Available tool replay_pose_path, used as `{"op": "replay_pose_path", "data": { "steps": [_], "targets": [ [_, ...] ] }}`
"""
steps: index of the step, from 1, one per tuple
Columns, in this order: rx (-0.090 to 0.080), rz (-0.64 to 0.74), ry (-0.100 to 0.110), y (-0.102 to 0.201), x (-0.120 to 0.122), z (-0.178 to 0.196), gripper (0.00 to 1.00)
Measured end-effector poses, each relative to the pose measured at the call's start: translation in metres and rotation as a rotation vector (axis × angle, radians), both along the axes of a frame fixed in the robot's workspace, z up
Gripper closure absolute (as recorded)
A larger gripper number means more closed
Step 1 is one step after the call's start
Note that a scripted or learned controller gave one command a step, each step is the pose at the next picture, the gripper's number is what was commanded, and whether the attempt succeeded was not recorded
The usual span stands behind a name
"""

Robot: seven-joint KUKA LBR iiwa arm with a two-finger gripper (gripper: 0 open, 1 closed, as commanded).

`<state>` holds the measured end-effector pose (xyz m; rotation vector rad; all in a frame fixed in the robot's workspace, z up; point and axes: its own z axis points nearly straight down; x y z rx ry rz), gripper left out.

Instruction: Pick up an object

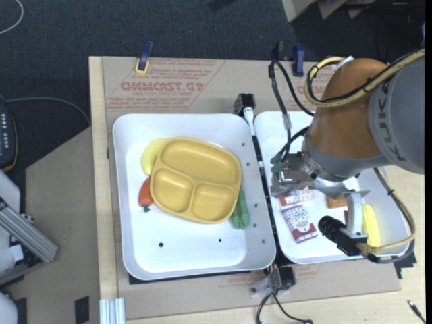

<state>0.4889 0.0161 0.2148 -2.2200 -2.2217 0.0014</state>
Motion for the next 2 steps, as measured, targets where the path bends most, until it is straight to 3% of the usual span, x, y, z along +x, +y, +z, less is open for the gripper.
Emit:
{"op": "replay_pose_path", "data": {
  "steps": [2],
  "targets": [
    [0.001,0.0,0.0,-0.0048,0.0028,-0.0003,1.0]
  ]
}}
